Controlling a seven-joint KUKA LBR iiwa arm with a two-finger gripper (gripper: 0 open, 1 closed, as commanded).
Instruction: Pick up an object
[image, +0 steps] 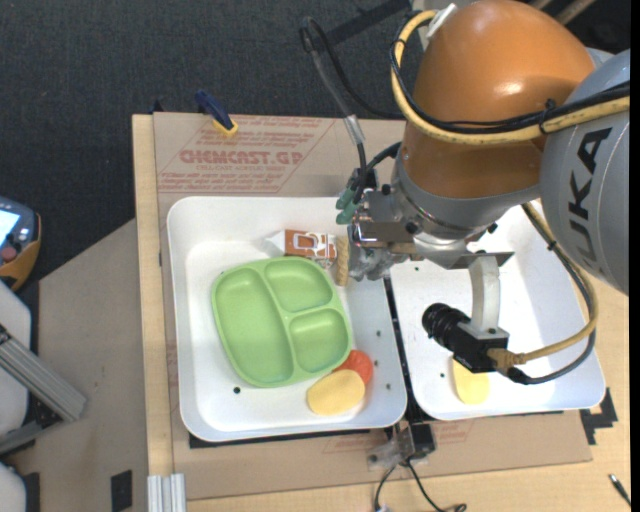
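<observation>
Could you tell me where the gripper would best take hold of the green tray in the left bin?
Probably the green tray's raised outer rim on its left side, from above: it lies flat, too wide to span, and the yellow piece crowds its lower right corner.

The grey KUKA arm with its broad orange band reaches in from the right and hangs over the far middle of the scene. Its metal wrist points down, with the two-finger gripper at its lower left; black and yellow cables loop around it.
</observation>
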